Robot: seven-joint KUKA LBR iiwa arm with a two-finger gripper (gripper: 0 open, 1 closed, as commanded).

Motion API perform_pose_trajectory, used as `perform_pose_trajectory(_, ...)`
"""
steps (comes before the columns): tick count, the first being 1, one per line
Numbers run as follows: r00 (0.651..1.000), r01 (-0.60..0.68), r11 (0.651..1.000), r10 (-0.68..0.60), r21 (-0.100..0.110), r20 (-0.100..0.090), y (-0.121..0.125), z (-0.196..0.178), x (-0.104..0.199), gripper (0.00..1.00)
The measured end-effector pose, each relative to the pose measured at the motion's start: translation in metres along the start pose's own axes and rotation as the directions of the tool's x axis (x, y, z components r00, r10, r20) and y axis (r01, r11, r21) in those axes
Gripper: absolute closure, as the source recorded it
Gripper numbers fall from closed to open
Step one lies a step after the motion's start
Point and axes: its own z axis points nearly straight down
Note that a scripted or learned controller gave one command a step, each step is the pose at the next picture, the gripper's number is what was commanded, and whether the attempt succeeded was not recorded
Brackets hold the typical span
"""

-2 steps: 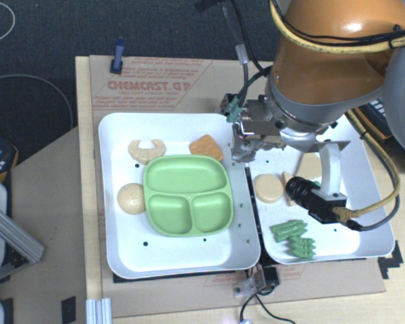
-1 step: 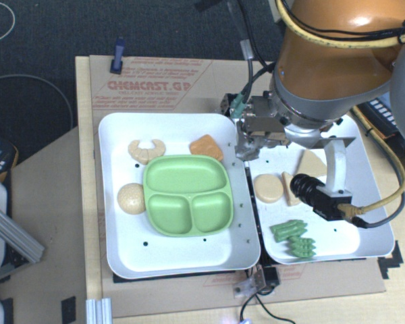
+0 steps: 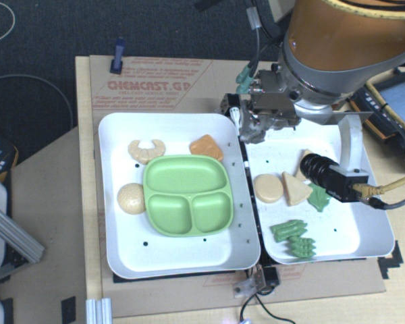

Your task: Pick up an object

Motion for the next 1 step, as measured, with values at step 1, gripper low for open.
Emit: perform_pose_trajectory(1, 1.0, 0.0, 1.0, 0.0, 0.003, 0.002, 0.0003, -0.0075, 0.0, 1.0)
